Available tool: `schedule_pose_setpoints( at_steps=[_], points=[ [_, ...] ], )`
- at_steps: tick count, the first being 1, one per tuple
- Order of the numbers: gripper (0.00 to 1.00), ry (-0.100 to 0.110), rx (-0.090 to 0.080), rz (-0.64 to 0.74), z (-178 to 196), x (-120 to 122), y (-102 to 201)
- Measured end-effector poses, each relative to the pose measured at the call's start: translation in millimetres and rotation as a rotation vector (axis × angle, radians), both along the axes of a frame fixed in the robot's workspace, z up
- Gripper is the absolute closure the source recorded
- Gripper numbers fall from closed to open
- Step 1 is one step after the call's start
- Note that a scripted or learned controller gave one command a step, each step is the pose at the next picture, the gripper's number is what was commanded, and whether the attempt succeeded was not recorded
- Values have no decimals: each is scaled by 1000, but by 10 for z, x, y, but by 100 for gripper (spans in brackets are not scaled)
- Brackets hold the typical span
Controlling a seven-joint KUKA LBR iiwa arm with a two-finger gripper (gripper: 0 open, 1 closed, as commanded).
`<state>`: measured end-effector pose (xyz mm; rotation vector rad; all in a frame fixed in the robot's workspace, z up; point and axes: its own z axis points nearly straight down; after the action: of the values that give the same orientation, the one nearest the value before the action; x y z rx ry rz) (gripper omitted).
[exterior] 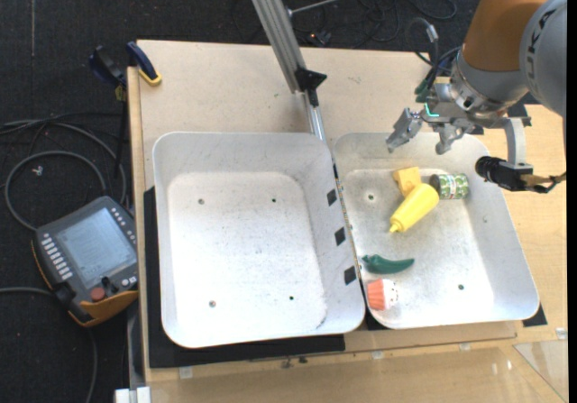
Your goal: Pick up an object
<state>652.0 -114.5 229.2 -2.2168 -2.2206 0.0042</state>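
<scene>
jaws (pixel 427 131) of the grey kuka arm hang spread wide and empty above the far edge of the right-hand shallow white bin (pixel 505 297), two metal fingers splayed apart with nothing between them. just below them in that bin lies a cluster of small toys: a yellow plastic squeeze-bottle shape (pixel 414 209) lying tilted, a small yellow block (pixel 407 178) touching its upper end, and a green-and-white little can (pixel 450 186) on its side just beside both. nearer the camera rest a dark green pepper-like toy (pixel 389 262) and a small orange-and-white piece (pixel 383 295), apart from the cluster. the left-hand white bin (pixel 180 158) sits alongside on the wooden table (pixel 216 86). all five look light, rigid and smooth, likely slippery; the yellow bottle's broad middle, gripped across its width, seems the surest hold.
</scene>
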Motion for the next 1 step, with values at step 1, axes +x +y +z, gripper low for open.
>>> schedule_pose_setpoints(
  at_steps=[1],
  points=[
    [0,-3,-1,1,25,4,0]
  ],
)
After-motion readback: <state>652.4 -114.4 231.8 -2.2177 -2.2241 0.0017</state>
